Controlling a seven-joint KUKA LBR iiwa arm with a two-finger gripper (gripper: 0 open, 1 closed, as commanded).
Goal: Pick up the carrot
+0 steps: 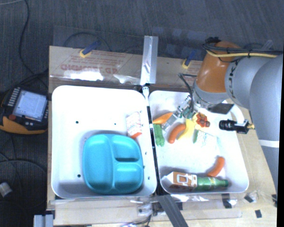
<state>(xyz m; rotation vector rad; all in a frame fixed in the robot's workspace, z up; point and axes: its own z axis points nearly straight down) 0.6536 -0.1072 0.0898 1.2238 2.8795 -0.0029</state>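
Two bins: side by side on the desk, left bin [67, 102] and right bin [234, 157] sharing a middle wall; landmark for everything below is the right bin.
Bottle: green bottle [200, 181] lies flat along the near wall of the right bin, label end toward the middle wall; probably just dumped in as clutter.
Sausage near: small orange-red sausage [216, 166] just behind the bottle, toward the bin's right side, tilted.
Tray: blue divided tray [112, 162] in the near half of the left bin, beyond the right bin's left wall; likely a drop spot.
Packet: small white and orange packet [134, 124] just left of the middle wall, behind the tray.
Green piece: green vegetable [158, 134] against the right bin's left wall, mid-depth.
Sausage mid: second orange sausage [177, 131] near the bin's centre, angled.
Carrot: carrot [163, 117] in the far left part of the right bin, lying flat, touching or nearly touching the cluster beside it; free on its left side.
Pincer: pincer [185, 110] low over the far cluster, just right of the carrot; cannot tell whether it is spread or pressed together, nothing seen pinched.
Arm: grey arm [256, 87] with orange band comes over the bin's far right corner, angled down to reach the cluster.
Judgement: approach stage, carrot not lifted yet; crowding risks a wrong grab.
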